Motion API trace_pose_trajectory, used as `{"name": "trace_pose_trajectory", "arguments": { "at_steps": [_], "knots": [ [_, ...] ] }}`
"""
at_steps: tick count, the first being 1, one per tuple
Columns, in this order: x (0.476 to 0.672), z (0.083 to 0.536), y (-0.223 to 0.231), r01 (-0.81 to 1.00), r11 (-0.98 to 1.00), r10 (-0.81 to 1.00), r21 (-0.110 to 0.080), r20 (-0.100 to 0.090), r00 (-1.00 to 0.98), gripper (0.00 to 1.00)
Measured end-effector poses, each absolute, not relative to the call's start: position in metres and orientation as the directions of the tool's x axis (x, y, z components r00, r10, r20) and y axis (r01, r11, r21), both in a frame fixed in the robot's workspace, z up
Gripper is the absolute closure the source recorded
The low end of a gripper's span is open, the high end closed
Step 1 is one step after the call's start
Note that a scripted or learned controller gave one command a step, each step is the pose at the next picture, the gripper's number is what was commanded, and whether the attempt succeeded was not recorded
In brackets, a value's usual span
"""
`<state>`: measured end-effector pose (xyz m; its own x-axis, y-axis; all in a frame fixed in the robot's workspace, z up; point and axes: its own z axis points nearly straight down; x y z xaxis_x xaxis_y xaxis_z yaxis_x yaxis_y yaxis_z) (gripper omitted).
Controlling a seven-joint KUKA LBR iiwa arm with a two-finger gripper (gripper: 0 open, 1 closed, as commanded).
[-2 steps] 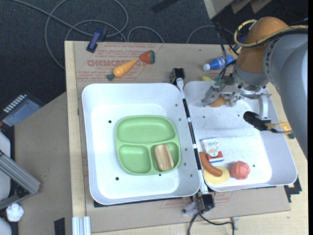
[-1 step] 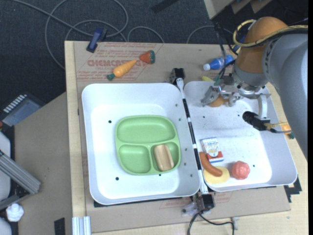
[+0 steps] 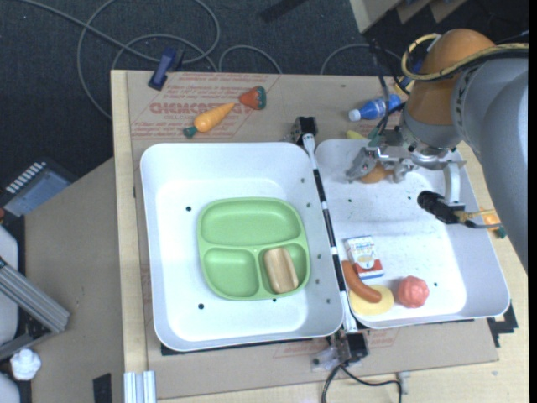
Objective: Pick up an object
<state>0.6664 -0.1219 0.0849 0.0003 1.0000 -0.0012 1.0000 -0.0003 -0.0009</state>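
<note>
Over the right bin's [image 3: 470, 284] far corner hangs the end effector [image 3: 375, 164].

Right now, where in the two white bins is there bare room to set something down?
Left white bin: bare floor all around the green divided plate. Right white bin: bare middle, between the tool and the small white carton. Its near edge is crowded: carton, sausage, pink ball.

A dark carpeted floor [image 3: 67, 82] is seen around the cardboard-covered tabletop [image 3: 277, 99], with thin cables [image 3: 126, 23] looped across it.
</note>
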Motion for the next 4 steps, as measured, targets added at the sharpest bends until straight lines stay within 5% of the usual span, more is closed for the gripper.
{"name": "trace_pose_trajectory", "arguments": {
  "at_steps": [3, 4],
  "knots": [
    [0.666, 0.085, -0.113, 1.000, 0.000, 1.000, -0.001, -0.001, 0.000, 0.00],
    [0.665, 0.094, -0.114, 1.000, -0.002, 1.000, -0.009, 0.000, 0.002, 1.00]
  ]
}}
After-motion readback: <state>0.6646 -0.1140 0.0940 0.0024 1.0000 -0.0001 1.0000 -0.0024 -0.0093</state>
